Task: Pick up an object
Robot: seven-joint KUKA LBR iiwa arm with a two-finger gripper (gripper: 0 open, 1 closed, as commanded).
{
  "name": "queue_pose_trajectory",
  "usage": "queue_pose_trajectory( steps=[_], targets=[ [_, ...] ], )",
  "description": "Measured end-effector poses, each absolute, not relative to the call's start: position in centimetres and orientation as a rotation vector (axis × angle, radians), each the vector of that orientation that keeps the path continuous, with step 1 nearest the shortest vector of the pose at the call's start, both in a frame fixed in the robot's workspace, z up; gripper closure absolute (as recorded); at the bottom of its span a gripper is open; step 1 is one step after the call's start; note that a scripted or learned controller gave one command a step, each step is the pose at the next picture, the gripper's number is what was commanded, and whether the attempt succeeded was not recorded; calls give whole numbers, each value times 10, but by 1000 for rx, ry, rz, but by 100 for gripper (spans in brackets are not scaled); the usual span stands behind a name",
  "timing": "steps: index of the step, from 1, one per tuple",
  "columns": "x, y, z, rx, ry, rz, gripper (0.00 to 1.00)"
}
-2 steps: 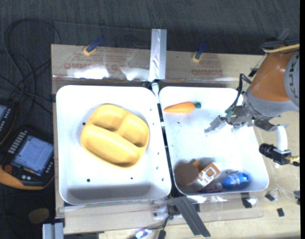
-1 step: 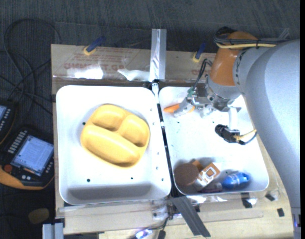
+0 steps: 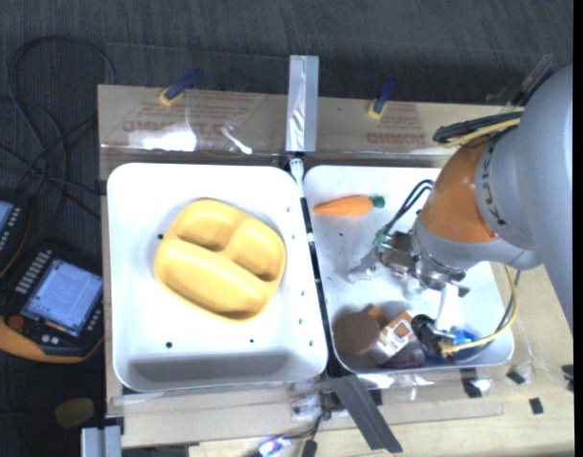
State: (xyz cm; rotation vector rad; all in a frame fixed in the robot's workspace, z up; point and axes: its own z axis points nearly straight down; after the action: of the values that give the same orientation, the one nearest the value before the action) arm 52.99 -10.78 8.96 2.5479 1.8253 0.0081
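Carrot: orange toy carrot (image 3: pixel 347 206) with a green tip lies on its side near the far edge of the right bin (image 3: pixel 501 355), apart from everything else in it.
Clutter: brown round thing (image 3: pixel 355 331) sits at the near edge of that bin, touching a small orange-and-white item (image 3: pixel 397 331); a dark purple object (image 3: pixel 408 355) and something blue (image 3: pixel 460 335) lie just beside them.
Yellow thing: big yellow lumpy object (image 3: pixel 220 256) rests in the middle of the left bin (image 3: pixel 130 346).
Gripper: gripper (image 3: pixel 406 255) hangs low over the middle of the right bin, between the carrot and the near clutter; from where I stand I cannot tell how it is set or whether it grips anything.
Arm: grey arm (image 3: pixel 534 169) with its orange band comes in from the right.
Bench: both bins sit side by side on the bench (image 3: pixel 206 117).
Floor: handheld controller (image 3: pixel 53 298) and cables lie at left.
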Motion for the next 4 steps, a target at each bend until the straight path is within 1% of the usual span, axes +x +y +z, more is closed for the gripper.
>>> queue_pose_trajectory(
  steps=[1,2,3,4],
  targets=[
    [594,-119,171,2201,2242,-2,0],
    [652,-107,89,2176,2253,2,0],
    [649,-109,89,2180,2248,3,0],
    [560,-127,89,2341,2083,5,0]
  ],
)
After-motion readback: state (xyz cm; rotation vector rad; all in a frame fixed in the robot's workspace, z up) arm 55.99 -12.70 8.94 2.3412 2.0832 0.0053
